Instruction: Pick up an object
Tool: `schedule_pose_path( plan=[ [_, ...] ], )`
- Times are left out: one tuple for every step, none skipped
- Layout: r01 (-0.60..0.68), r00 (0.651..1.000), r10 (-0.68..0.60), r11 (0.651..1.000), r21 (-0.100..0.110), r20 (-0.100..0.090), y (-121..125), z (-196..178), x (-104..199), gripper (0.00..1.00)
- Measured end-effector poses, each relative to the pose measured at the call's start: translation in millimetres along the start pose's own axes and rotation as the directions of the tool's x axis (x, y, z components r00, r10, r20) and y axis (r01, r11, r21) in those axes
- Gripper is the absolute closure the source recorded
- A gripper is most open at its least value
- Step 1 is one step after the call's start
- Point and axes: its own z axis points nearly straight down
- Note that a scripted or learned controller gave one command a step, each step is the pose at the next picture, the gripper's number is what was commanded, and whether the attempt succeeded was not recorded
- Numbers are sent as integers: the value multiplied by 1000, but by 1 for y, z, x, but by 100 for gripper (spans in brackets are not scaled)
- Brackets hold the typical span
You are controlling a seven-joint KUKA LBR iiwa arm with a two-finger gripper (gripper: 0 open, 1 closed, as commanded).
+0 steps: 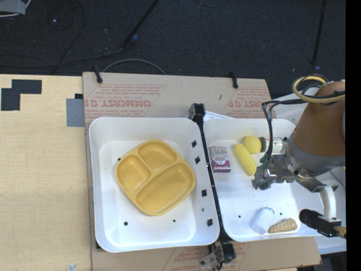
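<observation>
Hovering right beside the corn [245, 158], could easily whiff.
Claw [262, 180] open or shut, can't tell; might just nudge corn into the lemon [252, 144].

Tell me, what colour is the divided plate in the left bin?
Yellow; the plate shows best in the camera view.

Both white bins, the left bin [104, 151] and the right bin [237, 219], look like smooth plastic with a faint sheen. The yellow divided tray [155, 176] is matt plastic, evenly coloured. Beneath the bins lies brown corrugated cardboard [169, 92] with red print, dull and papery. The table [39, 179] shows a pale wood-grain surface. The corn cob [245, 158] appears as ridged plastic, and the small box [219, 158] as printed card.
</observation>
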Motion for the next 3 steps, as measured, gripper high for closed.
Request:
schedule_pose_path(
  plan=[
    [5, 1000, -5, 1000, 1, -1, 16, 9, 53, 100],
    [4, 1000, -4, 1000, 1, -1, 31, 12, 96, 100],
    [4, 1000, -4, 1000, 0, 0, 38, -2, 147, 100]
  ],
)
